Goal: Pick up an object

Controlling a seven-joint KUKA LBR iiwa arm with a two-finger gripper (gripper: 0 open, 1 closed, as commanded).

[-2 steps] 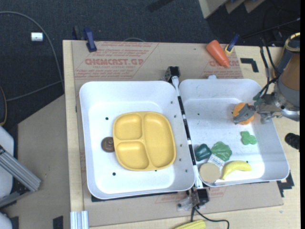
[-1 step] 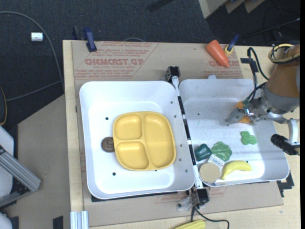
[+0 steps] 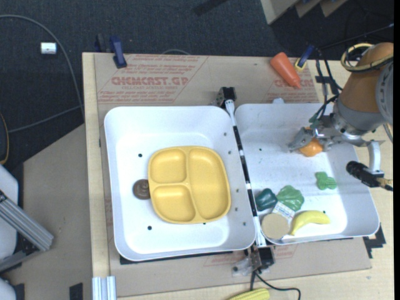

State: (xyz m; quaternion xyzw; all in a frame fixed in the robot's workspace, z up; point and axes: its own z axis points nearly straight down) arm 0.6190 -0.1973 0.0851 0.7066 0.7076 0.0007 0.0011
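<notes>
My gripper (image 3: 310, 140) is low over the back half of the right bin (image 3: 269, 120), reaching in from the right. A small orange object (image 3: 310, 148) lies right under it, touching or nearly touching; whether it is gripped is unclear. Further forward in the same bin lie a small light green piece (image 3: 325, 181), a dark green pepper-like item (image 3: 265, 199), a leafy green item (image 3: 290, 197), a yellow banana (image 3: 309, 219) and a tan round disc (image 3: 273, 225).
The left bin (image 3: 125, 130) holds a yellow divided plate (image 3: 187, 184) with a brown round item (image 3: 141, 189) at its left edge. An orange carrot-like object (image 3: 285, 69) lies on the bench behind the right bin. A blue clamp (image 3: 117, 52) sits at the back left.
</notes>
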